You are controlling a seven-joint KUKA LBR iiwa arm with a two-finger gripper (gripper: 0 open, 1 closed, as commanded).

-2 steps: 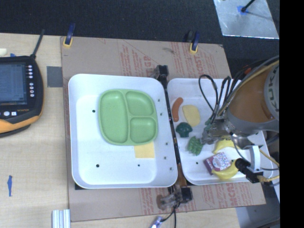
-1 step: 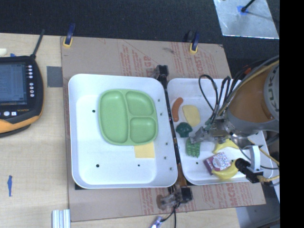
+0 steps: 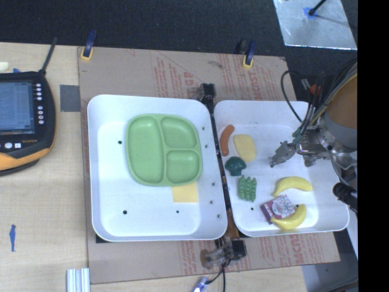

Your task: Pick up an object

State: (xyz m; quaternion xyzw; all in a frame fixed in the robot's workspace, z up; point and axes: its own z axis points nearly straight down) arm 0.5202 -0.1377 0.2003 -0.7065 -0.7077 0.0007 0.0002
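Observation:
The right bin (image 3: pixel 267 111) holds an orange-red sausage (image 3: pixel 225 137), a pale yellow piece (image 3: pixel 244 148), a dark green broccoli-like lump (image 3: pixel 235 165), a green ridged block (image 3: pixel 247 188), a yellow banana (image 3: pixel 292 185), and a maroon-and-white packet (image 3: pixel 279 207) lying against a second yellow banana (image 3: pixel 292 219). My gripper (image 3: pixel 283 155) hangs over the right bin's middle right, pointing left, with nothing between its fingers. It sits just above and left of the upper banana. The fingers look close together, and I cannot make out their gap.
The left bin (image 3: pixel 103 181) bears a green divided plate (image 3: pixel 163 149) and a yellow flat square (image 3: pixel 185 193) at the plate's lower edge. A teach pendant (image 3: pixel 21 120) lies at the far left. Cables (image 3: pixel 310 102) trail along the arm at the right.

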